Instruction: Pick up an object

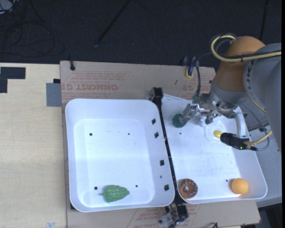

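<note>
Nearest the camera, a brown chocolate doughnut [187,188] sits at the right bin's [199,163] six o'clock edge. An orange ball [239,186] rests at that bin's four o'clock corner. A green leafy lump [115,193] lies at six o'clock in the left bin [80,156]. The gripper [186,118] hovers at eleven o'clock of the right bin, touching a dark green round object [179,121]; I cannot tell whether its fingers are apart or together.
</note>
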Controlling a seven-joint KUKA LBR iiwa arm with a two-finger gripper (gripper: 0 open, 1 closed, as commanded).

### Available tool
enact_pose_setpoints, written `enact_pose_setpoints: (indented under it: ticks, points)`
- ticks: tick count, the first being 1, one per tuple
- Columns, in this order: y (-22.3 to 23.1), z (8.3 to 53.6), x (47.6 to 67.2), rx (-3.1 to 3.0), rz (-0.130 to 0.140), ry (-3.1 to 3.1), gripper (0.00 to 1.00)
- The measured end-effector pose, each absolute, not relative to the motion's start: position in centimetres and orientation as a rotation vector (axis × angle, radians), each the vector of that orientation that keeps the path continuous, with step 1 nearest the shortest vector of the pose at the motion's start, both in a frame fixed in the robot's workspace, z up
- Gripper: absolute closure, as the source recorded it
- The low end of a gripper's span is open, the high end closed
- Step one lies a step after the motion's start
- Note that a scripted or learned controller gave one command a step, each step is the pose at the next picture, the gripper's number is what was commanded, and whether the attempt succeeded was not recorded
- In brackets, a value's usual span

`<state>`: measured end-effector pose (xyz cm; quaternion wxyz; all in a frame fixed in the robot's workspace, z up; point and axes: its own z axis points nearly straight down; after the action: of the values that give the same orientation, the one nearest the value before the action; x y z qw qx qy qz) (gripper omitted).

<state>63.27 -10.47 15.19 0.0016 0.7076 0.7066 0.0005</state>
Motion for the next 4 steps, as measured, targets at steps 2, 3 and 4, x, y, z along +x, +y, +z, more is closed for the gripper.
enact_pose_setpoints:
  ticks: [2, 3, 4]
  points:
    - [-15.4, 26.1, 59.6, 2.22, 0.001, 2.221, 0.0]
    - [-16.3, 26.3, 60.6, 2.22, 0.0, 2.222, 0.0]
    - [-14.2, 31.2, 57.6, 2.22, 0.001, 2.223, 0.0]
